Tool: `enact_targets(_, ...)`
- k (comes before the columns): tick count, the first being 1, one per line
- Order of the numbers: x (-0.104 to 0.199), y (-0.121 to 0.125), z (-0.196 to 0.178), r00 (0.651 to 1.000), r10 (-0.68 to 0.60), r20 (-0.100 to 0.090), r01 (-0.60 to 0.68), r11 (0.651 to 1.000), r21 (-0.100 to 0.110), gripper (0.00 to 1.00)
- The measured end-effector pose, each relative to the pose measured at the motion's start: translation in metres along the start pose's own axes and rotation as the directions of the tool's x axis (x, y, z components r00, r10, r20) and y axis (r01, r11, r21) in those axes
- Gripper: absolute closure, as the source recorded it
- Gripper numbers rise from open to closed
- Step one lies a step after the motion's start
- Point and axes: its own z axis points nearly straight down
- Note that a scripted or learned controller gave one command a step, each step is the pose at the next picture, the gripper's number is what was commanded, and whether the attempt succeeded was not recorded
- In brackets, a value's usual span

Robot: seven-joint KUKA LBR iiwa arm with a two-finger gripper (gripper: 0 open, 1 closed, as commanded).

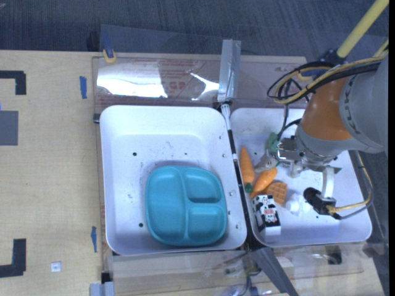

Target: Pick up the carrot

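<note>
The carrot [265,179] is a short tapered orange piece lying at a slant in the left part of the right bin [355,227]. A longer orange stick-shaped item [246,165] lies just left of it, along the bin's left wall. My gripper [279,160] hangs from the grey arm with the orange band, low over the bin's middle. It is just up and to the right of the carrot's thick end. The view is too cluttered there to say whether it touches the carrot.
A tan waffle-like piece [279,192], a black-and-white block [266,213] and small white pieces [296,206] lie near the carrot. A green item [272,142] sits by the gripper. The left bin [123,134] holds a teal divided tray [185,205].
</note>
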Motion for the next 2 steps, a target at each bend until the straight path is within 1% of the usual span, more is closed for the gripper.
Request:
enact_targets(1, 0.000, 0.000, -0.007, 1.000, 0.001, 0.000, -0.001, 1.000, 0.003, 1.00)
enact_targets(2, 0.006, -0.007, -0.092, 0.998, 0.061, 0.001, -0.061, 0.998, -0.004, 1.00)
